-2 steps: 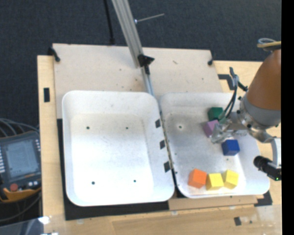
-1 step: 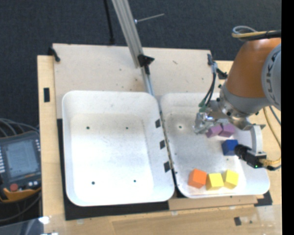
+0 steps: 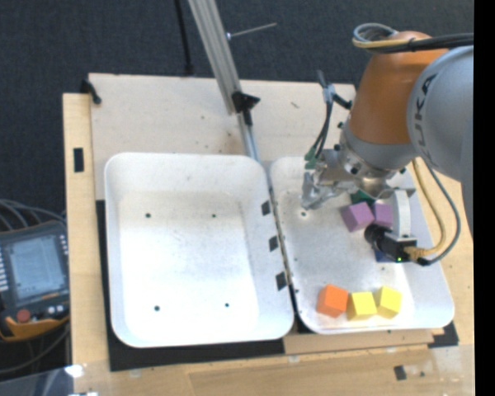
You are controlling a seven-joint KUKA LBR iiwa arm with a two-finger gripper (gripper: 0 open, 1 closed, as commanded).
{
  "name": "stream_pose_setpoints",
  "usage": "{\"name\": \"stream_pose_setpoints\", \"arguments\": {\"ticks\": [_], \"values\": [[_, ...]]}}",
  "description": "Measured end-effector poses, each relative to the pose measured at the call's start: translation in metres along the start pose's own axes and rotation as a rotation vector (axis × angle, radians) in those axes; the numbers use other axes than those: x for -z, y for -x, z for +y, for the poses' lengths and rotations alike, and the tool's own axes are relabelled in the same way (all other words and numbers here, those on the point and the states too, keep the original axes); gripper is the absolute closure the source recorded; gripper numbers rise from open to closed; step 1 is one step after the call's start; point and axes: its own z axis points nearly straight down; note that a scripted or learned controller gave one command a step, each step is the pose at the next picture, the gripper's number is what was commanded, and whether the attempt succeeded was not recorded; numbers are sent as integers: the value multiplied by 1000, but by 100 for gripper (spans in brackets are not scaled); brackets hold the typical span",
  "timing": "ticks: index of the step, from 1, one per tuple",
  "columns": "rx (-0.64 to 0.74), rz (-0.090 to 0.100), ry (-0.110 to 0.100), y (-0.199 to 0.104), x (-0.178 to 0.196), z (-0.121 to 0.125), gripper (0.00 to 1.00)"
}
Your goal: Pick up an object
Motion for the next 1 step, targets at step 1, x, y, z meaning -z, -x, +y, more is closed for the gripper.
{"name": "stream_pose_setpoints", "arguments": {"ticks": [1], "values": [[-1,-1,-1,-50,-5,17,100]]}}
